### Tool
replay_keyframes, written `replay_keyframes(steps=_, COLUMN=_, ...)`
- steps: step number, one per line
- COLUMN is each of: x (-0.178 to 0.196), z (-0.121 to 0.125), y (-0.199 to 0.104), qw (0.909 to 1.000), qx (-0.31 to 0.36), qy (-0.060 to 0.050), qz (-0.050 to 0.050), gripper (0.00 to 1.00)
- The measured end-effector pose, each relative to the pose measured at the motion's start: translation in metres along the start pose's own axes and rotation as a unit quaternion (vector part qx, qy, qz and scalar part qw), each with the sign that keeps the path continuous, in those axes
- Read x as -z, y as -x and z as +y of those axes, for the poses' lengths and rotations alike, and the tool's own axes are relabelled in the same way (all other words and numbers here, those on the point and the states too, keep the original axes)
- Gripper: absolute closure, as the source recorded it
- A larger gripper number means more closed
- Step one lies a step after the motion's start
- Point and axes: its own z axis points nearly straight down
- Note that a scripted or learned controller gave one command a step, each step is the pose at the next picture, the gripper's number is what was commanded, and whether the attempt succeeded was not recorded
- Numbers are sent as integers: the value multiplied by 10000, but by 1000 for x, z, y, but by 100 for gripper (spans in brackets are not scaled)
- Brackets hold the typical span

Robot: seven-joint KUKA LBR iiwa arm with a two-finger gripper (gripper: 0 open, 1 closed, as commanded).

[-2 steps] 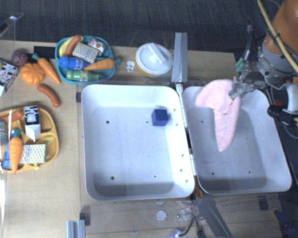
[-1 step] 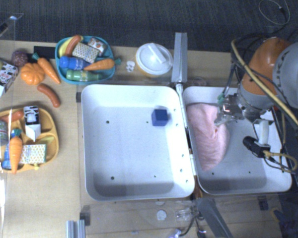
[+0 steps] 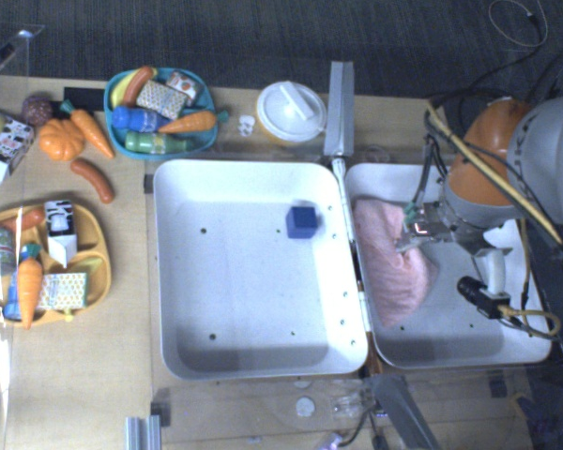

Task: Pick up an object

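Observation:
A small blue cube (image 3: 302, 221) lies in the left white bin (image 3: 216, 345), towards its upper right. In the right bin (image 3: 450, 340), a crumpled pink cloth (image 3: 389, 265) rests against the left wall. My gripper (image 3: 413, 231) reaches in from the right and hangs low over the cloth's upper right edge; I cannot tell whether it touches it. The grey arm with its orange band (image 3: 483, 162) rises behind it.
On the bench to the left are a blue bowl (image 3: 159, 111) of toy food, a yellow tray (image 3: 47, 265) of toy food, a toy pumpkin (image 3: 58, 139) and a sausage (image 3: 94, 180). A white lidded cup (image 3: 291, 111) stands behind the bins. Cables (image 3: 507, 307) trail over the right bin.

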Motion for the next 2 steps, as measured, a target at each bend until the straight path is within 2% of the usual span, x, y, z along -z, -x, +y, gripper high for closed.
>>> replay_keyframes(steps=1, x=0, z=0, y=4, qw=9975, qx=713, qy=7, qz=3, gripper=0)
replay_keyframes(steps=2, x=0, z=7, y=6, qw=9886, qx=1509, qy=2, qz=-7, gripper=0)
